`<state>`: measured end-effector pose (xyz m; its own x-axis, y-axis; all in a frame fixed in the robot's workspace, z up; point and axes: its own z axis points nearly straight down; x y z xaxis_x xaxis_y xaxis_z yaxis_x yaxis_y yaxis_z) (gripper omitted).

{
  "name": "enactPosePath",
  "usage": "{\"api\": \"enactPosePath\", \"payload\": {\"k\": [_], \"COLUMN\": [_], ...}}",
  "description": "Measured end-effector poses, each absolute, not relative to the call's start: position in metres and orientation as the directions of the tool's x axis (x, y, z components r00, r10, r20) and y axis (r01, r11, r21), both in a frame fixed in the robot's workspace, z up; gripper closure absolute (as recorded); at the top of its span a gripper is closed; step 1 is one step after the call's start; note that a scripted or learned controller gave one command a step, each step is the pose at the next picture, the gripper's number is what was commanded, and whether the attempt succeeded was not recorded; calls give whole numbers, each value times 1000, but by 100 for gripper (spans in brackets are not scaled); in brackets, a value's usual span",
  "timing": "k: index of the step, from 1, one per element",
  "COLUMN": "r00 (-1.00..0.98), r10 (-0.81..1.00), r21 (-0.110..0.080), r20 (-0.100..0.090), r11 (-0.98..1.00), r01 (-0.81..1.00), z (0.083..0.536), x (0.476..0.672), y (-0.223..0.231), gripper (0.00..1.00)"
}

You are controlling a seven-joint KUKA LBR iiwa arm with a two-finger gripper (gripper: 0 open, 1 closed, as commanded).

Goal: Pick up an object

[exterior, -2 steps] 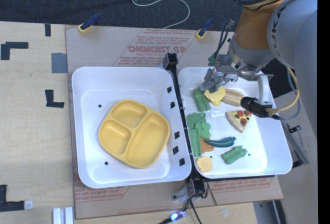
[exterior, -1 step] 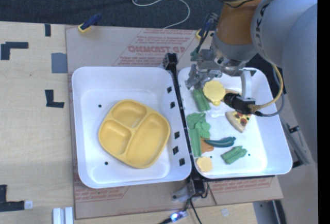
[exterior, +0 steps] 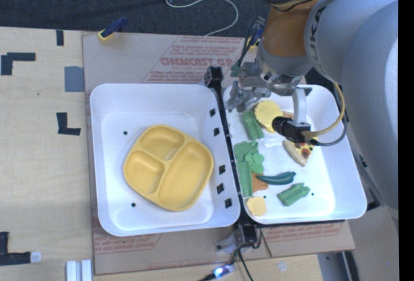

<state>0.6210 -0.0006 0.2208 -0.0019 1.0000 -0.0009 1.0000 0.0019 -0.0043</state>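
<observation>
My gripper (exterior: 240, 97) hangs over the far left corner of the right bin (exterior: 350, 177), just above a long green toy piece (exterior: 251, 124) and beside a yellow disc (exterior: 266, 112). Nothing can be seen held in it. Several toy foods lie below it in that bin: a green leafy piece (exterior: 249, 155), a dark teal pepper (exterior: 278, 177), an orange piece (exterior: 259, 184), a green pod (exterior: 294, 194), a small yellow round (exterior: 257, 206) and a pizza slice (exterior: 299, 152). The arm's wrist hides the bin's far edge.
The left bin (exterior: 98, 144) holds a yellow divided plate (exterior: 169, 166). A ridge with black clips (exterior: 223, 144) separates the bins. Both stand on a cardboard sheet (exterior: 162, 59). A white cable (exterior: 200, 1) and a blue-yellow clip (exterior: 112, 28) lie behind.
</observation>
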Motion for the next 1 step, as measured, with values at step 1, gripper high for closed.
{"api": "enactPosePath", "payload": {"k": [1], "r00": [-2], "r10": [1000], "r21": [-3], "r20": [0], "r11": [2], "r01": [1000], "z": [232], "x": [616], "y": [3], "gripper": [100]}}
